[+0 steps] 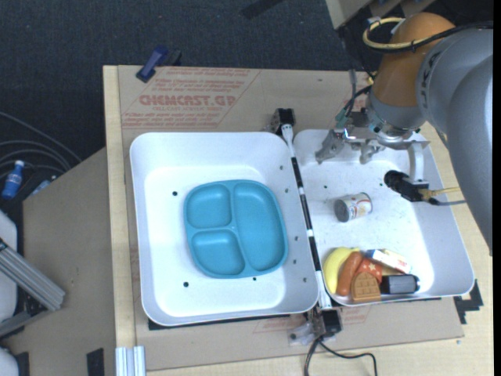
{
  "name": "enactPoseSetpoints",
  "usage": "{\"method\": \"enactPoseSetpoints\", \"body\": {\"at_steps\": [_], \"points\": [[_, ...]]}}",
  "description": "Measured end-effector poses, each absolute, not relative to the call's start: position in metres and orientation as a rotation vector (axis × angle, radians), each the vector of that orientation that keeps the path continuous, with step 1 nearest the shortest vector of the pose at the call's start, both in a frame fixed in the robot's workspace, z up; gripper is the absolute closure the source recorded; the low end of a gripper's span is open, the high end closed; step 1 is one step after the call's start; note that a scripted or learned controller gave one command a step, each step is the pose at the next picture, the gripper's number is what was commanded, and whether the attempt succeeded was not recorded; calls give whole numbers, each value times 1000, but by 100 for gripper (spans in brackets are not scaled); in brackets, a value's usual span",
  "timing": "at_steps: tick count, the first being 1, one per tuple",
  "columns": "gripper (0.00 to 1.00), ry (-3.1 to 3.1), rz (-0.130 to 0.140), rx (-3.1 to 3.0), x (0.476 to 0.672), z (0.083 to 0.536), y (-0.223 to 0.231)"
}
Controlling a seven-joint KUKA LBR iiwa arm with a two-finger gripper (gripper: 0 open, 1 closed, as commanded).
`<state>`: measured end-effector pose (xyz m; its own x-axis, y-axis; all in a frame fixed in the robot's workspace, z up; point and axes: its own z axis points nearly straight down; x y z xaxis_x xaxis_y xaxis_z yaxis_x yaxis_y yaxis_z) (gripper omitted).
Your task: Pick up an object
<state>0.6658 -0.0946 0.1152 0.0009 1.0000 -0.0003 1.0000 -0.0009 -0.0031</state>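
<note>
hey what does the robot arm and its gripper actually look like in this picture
The arm is a thick, rounded grey body with an orange band above the wrist. A yellowish cable loops by the band. Below it sits a silvery metal gripper with thin wires running to it, and a dark fitting sticks out to one side.

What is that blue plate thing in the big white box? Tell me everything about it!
The blue plate is a light blue tray with rounded corners, smooth like plastic. Raised ridges split it into three sections: two smaller ones on the left and one long one on the right. It lies flat, turned a little askew, near the middle of the left white bin. It rests on the bin's floor, apart from the walls.
</note>
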Motion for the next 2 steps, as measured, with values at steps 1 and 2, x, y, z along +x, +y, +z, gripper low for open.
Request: {"method": "enactPoseSetpoints", "body": {"at_steps": [1,2], "points": [[0,-2218,3,-2220,588,84,-94],[100,-2219,-1,-2222,589,94,-93]]}}
